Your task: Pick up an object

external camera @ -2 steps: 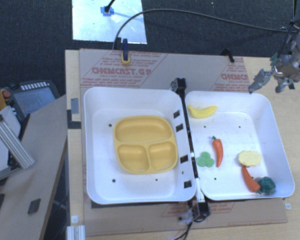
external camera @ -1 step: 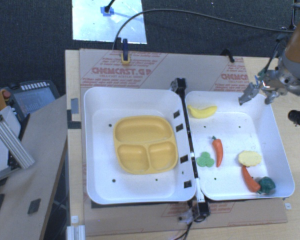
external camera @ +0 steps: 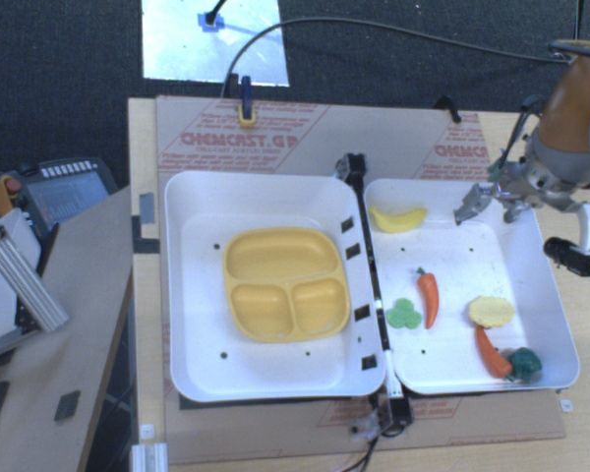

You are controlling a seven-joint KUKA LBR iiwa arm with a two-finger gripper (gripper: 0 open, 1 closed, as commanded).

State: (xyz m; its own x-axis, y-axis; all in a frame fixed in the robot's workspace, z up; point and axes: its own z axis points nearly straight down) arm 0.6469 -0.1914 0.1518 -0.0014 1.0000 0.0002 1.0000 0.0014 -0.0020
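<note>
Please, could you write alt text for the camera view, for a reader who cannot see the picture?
A grey and orange robot arm's gripper hovers over the far edge of the right white bin, which holds a banana, two carrots, a green piece, a yellow piece and broccoli. The left white bin holds a yellow divided tray.

We see two white bins: the left bin (external camera: pixel 192 264) holds a pale yellow divided tray (external camera: pixel 283 283), and the right bin (external camera: pixel 551 303) holds a yellow banana (external camera: pixel 397 219), an orange-red chili (external camera: pixel 429 298) with a green stem, a flat green piece (external camera: pixel 404 315), a pale yellow round piece (external camera: pixel 491 312) and an orange carrot (external camera: pixel 492 353) with a dark green top. Under them, the tan surface (external camera: pixel 305 136) carries red lettering. At the upper right of the frame, the arm (external camera: pixel 575 106) is orange above grey.
</note>
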